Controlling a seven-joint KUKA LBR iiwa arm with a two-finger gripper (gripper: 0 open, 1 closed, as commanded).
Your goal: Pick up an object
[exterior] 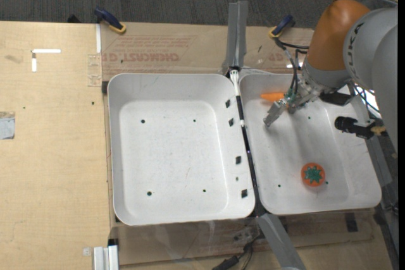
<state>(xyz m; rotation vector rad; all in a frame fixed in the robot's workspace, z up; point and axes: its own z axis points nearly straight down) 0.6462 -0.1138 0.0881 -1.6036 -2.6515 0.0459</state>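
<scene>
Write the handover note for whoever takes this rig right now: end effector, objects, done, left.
End effector: low in the right bin, near its upper left; nothing visibly held, finger state unclear.
Objects: an orange piece lies just above the end effector by the bin's top wall; a round orange toy with a green top sits toward the lower part of the same bin.
Done: no pick yet.
Left: grasp one object and lift it out.

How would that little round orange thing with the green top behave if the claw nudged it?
The round orange toy looks rounded, so it would probably roll across the right bin. It seems small, so likely light. Its smooth-looking surface might slip from the gripper.
</scene>
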